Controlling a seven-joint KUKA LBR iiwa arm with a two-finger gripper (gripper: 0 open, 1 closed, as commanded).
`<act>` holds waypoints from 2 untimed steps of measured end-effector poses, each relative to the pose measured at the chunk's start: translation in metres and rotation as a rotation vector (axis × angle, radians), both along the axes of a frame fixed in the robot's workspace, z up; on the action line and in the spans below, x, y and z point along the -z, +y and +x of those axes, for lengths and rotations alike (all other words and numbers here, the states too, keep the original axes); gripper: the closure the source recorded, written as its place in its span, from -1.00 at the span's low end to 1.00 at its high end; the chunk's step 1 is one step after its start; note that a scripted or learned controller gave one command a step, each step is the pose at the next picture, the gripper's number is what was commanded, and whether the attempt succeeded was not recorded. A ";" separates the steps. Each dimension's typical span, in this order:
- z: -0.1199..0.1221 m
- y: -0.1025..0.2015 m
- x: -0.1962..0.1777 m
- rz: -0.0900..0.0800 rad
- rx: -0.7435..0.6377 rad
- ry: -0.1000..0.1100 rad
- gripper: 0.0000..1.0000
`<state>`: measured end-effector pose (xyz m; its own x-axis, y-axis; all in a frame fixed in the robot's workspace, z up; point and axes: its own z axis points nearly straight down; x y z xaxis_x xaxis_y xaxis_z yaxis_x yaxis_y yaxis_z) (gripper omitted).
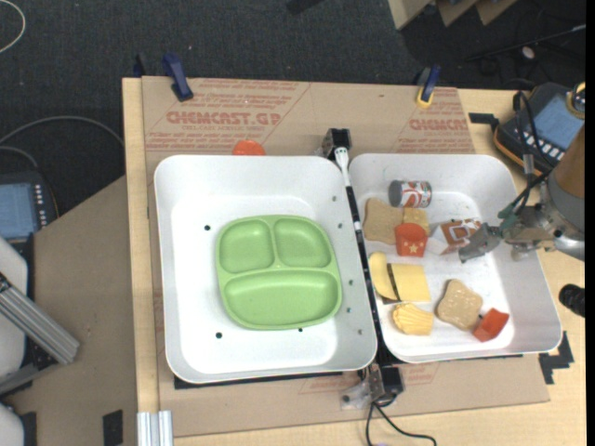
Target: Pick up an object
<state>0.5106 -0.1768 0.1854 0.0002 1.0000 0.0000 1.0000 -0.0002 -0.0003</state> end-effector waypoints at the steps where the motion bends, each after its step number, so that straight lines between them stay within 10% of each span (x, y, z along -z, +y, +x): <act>1: 0.052 0.069 0.094 0.005 -0.008 0.006 -1.00; 2: 0.125 0.074 0.099 -0.001 -0.003 -0.004 -1.00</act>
